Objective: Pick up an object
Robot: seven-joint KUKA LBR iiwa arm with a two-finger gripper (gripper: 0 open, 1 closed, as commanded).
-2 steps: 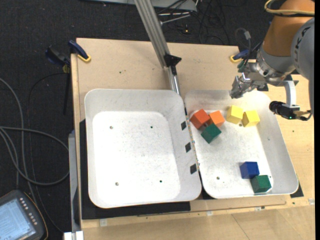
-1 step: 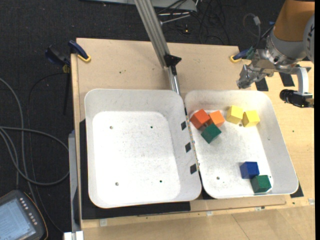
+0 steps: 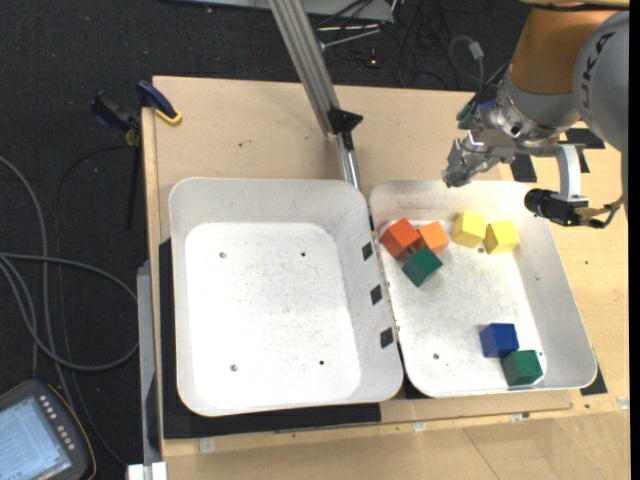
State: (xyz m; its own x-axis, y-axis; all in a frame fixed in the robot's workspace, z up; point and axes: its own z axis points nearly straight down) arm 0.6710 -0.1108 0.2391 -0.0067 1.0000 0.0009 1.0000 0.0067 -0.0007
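Observation:
The right bin (image 3: 560,298) holds several blocks. An orange-red block (image 3: 399,236) and a lighter orange block (image 3: 434,236) sit near its far left corner, with a dark green block (image 3: 422,265) just in front of them. Two yellow blocks (image 3: 470,229) (image 3: 501,236) lie side by side near the far wall. A blue block (image 3: 498,339) and another green block (image 3: 521,367) rest at the near right. My gripper (image 3: 462,171) hangs above the bin's far edge, beyond the yellow blocks, with nothing seen between its fingers.
The left bin (image 3: 200,228) stands beside the right one, with black clips (image 3: 378,293) along their shared edge. A slanted metal pole (image 3: 305,53) rises behind the bins. Clamps (image 3: 160,103) sit at the bench's far left corner.

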